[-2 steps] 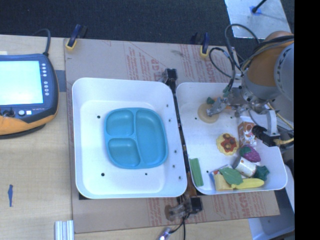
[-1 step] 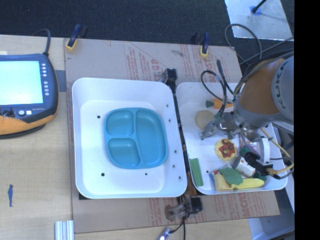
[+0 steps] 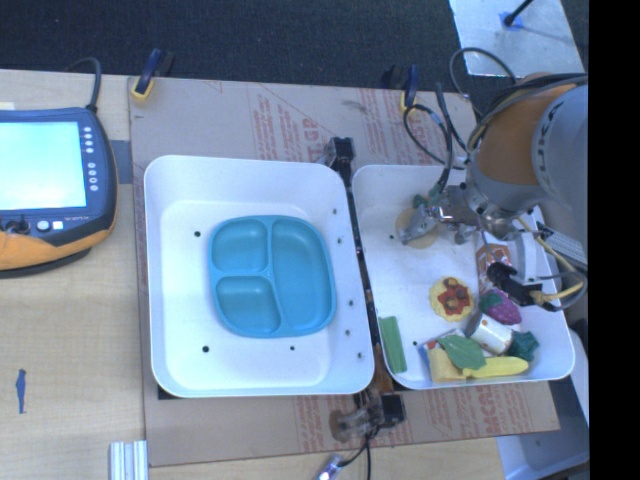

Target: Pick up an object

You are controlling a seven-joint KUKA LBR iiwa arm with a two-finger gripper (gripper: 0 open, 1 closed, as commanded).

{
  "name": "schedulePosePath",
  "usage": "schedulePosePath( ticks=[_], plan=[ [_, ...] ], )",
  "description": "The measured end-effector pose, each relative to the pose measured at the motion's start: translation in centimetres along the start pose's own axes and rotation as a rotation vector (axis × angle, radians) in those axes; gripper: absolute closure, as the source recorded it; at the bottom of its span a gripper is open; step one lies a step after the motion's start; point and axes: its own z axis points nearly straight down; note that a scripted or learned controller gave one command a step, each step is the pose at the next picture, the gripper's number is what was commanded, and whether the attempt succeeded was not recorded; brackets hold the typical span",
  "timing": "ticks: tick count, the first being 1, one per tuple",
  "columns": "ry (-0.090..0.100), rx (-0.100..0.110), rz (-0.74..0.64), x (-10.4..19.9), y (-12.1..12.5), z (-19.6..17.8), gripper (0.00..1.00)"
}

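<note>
Along the near edge of the right bin [image 3: 400,378] lies the clutter the task draws from: a green stick [image 3: 391,344] by the near-left corner, its long axis running near to far along the left wall, then a heap toward the near-right corner — a yellow banana-like piece [image 3: 497,367], a dark green leafy piece [image 3: 462,351], a white cylinder [image 3: 492,335] and a purple piece [image 3: 503,310] piled touching one another. Just beyond the heap, a round pizza-like disc [image 3: 452,298] lies flat and apart from the rest, with bare bin floor on its left side. Farther still, over the far half of the same bin, hangs the end effector [image 3: 432,220], reaching in from the right beneath the arm's orange band [image 3: 512,143]; whether it is open or closed I cannot tell — the wrist and cables blur that part, and nothing can be seen held in it. The relation that matters, as I judge it: every candidate lies nearer the bin's near edge than the end effector does, the disc being closest, slightly toward the right wall. The left bin [image 3: 160,268] holds a blue divided plate [image 3: 272,275] in its middle, well apart from the arm.
</note>
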Motion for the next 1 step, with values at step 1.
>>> schedulePosePath(
  ticks=[1],
  plan=[
    [0.001,0.003,0.001,0.36,3.51,0.03,0.0]
  ],
)
